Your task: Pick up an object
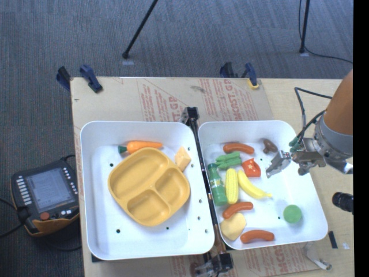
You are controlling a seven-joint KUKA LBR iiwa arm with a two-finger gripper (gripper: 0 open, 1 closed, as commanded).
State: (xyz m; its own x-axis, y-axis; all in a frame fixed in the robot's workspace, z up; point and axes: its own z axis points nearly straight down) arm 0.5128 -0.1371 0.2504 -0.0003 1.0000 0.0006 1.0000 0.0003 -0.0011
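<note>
The gripper hangs over the right bin, near its right wall, with its fingers spread apart and nothing between them; they point left toward the cluster of toy food. No single object is named by the task, so the nearest candidates matter: the red pepper piece lies just left of the fingertips, the banana runs diagonally just below it, and the corn cob lies beside the banana, close against the green bottle. I judge the step in hand to be the approach before a grasp. To do it well, the arm should pick a thing with free space on both sides (the green ball sits well apart from the rest, as does the sausage near the bottom wall), line the fingers across its narrow width, and descend straight. The crowded middle risks pinching two items or nudging one aside. The yellow divided plate, carrot and cheese wedge in the left bin are far from the gripper's present reach
</note>
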